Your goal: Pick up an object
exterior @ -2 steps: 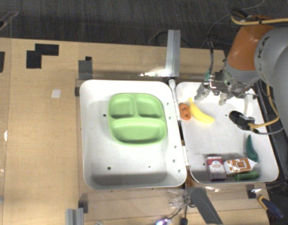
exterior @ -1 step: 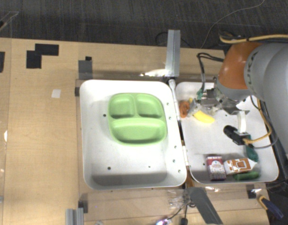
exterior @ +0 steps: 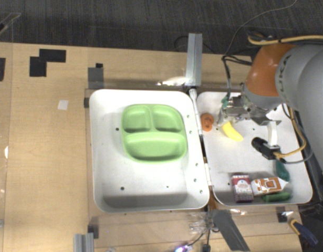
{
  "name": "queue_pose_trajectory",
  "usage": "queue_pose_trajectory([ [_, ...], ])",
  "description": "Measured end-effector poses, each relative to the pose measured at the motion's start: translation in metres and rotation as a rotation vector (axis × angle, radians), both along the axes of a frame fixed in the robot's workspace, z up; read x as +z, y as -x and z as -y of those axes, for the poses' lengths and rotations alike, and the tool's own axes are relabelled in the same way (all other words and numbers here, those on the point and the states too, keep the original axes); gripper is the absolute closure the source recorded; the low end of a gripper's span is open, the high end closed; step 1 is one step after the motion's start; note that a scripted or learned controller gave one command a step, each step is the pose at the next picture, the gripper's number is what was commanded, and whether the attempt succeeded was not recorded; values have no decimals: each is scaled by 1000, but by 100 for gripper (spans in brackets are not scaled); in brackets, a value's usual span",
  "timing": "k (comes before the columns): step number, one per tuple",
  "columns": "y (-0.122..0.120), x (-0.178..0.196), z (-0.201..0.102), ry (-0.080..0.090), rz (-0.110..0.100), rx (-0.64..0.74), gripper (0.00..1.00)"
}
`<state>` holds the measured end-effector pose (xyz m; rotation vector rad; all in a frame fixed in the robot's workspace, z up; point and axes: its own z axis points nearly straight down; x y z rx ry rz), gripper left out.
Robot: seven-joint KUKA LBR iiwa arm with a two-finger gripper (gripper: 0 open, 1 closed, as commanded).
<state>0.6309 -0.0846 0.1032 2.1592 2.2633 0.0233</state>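
Yellow piece (exterior: 233, 132), banana-like, lying tilted on the floor of the right bin (exterior: 303, 193), toward its far left corner and not lifted. Gripper (exterior: 230, 115) hanging just above the piece's far end, perhaps touching it; cannot tell whether clenched or released, nor whether anything is grasped. Judged as the reach-and-close step of the pick: likely target reached, grasp unconfirmed. Next move calls for closing squarely across the narrow body of the piece, then rising straight up, keeping clear of the orange round thing (exterior: 207, 121) just beside it against the bin's left wall. Along the right bin's near edge: a dark red box (exterior: 241, 187), an orange-and-white box (exterior: 267, 184) close beside it, a green thing (exterior: 277, 196) nearer the rim. Toward the right edge, another dark green thing (exterior: 282, 170). In the left bin (exterior: 106, 188): a green divided plate (exterior: 153, 132) with three compartments, set toward the far edge.
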Motion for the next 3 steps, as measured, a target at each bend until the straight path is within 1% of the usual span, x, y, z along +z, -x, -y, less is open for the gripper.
queue_pose_trajectory([
  [1,15,-12,42,5,-10,124,100],
  [2,-3,13,40,1,-15,-56,100],
  [3,72,159,-20,1,-14,-69,100],
])
